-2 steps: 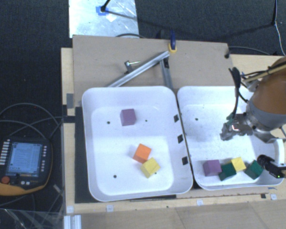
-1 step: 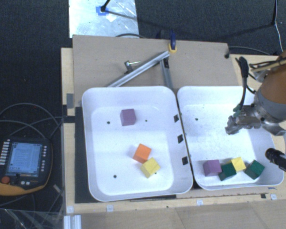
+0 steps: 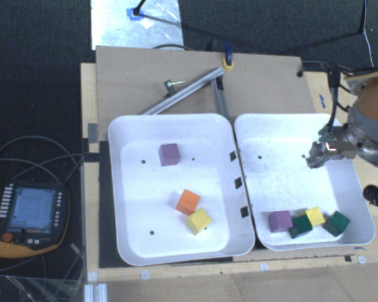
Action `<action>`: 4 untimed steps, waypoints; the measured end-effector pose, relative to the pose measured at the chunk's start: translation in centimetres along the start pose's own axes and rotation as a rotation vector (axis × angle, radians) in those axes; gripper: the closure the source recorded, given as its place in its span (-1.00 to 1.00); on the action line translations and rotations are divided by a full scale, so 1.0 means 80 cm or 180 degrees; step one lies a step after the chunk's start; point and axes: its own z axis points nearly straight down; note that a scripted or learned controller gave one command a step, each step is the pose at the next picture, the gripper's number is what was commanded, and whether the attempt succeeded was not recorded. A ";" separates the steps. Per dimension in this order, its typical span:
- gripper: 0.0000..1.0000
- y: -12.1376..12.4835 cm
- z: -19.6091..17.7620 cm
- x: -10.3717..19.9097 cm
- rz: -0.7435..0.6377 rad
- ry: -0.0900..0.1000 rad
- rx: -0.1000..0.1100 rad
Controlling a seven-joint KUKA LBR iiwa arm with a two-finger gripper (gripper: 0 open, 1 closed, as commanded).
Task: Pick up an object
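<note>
Nothing is picked up yet, as far as can be judged. The gripper [image 3: 317,156] hangs over the right bin [image 3: 264,128], toward its right wall, above bare floor. Whether its fingers are open or closed cannot be told, and no object shows between them.

Candidates lie along that bin's near edge: a purple cube [image 3: 280,220], two green cubes [image 3: 300,225] [image 3: 336,223] and a yellow cube [image 3: 315,216]. Approach, descent, closing and lifting all remain.

Seven small blocks [image 3: 188,201] — three in left bin, four in right.
</note>
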 end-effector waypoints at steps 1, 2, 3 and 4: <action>1.00 0.001 -0.005 0.061 -0.0018 0.0009 0.0012; 1.00 0.010 0.012 0.120 -0.0016 0.0011 0.0024; 1.00 0.003 0.012 0.178 -0.0018 0.0012 0.0021; 1.00 0.003 0.012 0.253 -0.0022 0.0015 0.0020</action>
